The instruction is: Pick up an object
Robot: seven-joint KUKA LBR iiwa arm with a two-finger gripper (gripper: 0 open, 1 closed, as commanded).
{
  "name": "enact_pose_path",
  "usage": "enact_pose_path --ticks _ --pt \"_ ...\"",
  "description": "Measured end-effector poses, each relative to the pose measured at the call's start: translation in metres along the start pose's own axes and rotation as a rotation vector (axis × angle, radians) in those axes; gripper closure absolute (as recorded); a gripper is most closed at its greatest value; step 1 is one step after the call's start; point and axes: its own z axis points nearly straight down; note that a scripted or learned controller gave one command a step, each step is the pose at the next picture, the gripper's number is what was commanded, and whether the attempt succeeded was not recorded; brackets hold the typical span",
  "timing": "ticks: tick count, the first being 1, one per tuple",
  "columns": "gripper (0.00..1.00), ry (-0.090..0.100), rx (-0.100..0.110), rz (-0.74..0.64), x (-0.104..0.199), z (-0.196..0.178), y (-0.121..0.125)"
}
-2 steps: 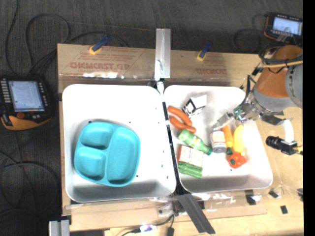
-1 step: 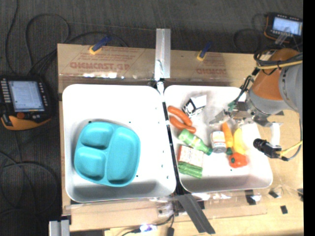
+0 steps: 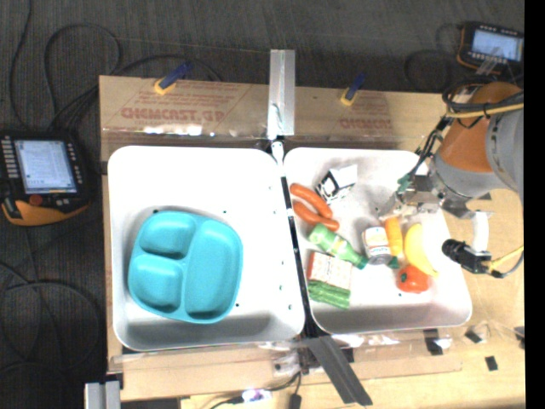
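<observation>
Banana (image 3: pixel 418 247) lay lengthwise, top to bottom, near right bin's (image 3: pixel 460 313) right edge, just beside orange bottle (image 3: pixel 393 237) | gripper (image 3: pixel 414 192) hovered just above banana's top end; finger state unclear | arm (image 3: pixel 485 147) reached in over the bin's upper right corner

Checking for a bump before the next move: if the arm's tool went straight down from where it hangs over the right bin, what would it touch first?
Probably the small orange bottle beside the yellow banana, just below the tool. Height is hard to judge from this slanted view.
</observation>
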Motion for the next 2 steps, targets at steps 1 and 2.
enact_pose_path --ticks 1,2 --pt "1.00 -0.009 0.012 -0.113 0.007 0.010 -0.001" --pt "1.00 -0.004 0.017 -0.039 0.064 -0.106 0.008"
